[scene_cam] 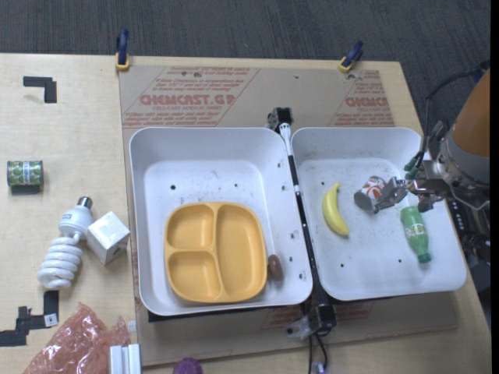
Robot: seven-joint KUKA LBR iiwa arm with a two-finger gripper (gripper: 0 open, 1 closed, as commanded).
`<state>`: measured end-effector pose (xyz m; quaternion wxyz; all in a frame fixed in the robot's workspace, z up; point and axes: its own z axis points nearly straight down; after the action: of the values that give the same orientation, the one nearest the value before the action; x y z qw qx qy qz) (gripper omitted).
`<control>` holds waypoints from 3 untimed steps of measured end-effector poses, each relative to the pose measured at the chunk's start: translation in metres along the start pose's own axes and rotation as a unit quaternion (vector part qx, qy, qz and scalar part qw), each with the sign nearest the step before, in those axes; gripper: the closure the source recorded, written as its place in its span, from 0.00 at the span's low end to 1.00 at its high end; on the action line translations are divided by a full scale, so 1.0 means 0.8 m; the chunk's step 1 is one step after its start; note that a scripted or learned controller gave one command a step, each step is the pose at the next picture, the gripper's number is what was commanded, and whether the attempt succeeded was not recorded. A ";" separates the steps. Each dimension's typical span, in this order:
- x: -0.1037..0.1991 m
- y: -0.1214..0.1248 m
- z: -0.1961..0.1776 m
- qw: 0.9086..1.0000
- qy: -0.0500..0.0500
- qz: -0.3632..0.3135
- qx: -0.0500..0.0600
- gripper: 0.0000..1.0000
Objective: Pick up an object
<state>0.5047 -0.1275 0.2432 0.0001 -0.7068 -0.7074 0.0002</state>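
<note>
Pink mesh (74, 337) lies on the counter's (47, 279) near edge, beside a bulb (62, 248). Right bin (390, 283) – banana (335, 209), green bottle (415, 234), and a crumpled can (373, 193) touching the hand (401, 189); whether it grips, I cannot tell.

Yellow banana (336, 210), green bottle (415, 233), yellow-orange plate (216, 251), white bins (148, 179).

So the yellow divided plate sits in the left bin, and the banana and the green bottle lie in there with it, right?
Not quite. The camera view shows the yellow divided plate in the left bin, but the banana and the green bottle lie in the right bin, the banana toward its left side and the bottle toward its right.
</note>
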 end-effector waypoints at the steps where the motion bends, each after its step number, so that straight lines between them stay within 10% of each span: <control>1: -0.036 -0.033 0.150 1.000 0.000 0.001 0.000 0.00; 2: 0.008 -0.034 0.188 1.000 0.000 0.001 0.000 0.00; 3: 0.008 -0.032 0.176 1.000 0.000 0.002 -0.002 1.00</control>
<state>0.4789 -0.1215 0.1022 -0.0010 -0.7082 -0.7060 -0.0009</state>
